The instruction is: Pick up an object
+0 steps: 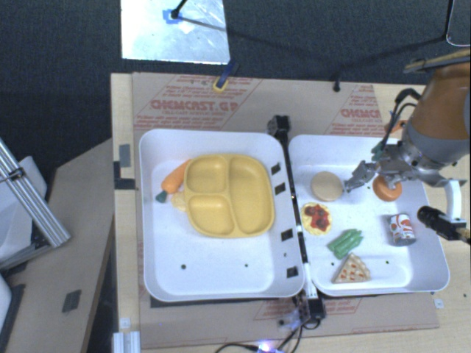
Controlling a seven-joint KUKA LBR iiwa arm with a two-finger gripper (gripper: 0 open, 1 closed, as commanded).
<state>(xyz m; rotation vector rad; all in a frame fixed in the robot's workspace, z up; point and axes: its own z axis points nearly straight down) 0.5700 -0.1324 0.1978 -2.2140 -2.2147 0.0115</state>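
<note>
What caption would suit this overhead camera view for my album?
Robot gripper hovers beside a tan bun in the right bin; yellow divided tray fills the left.

Arm (445,116) cut off by right edge, upper part out of view. Orange round thing (386,190) just right of gripper (360,176), top hidden under wrist. Carrot (174,176) far left of gripper, one end tucked under yellow tray (224,195). Can (401,229) label too small to read.

Bench (125,219), two white bins (221,278) side by side, brown printed board (195,101) beneath
</note>
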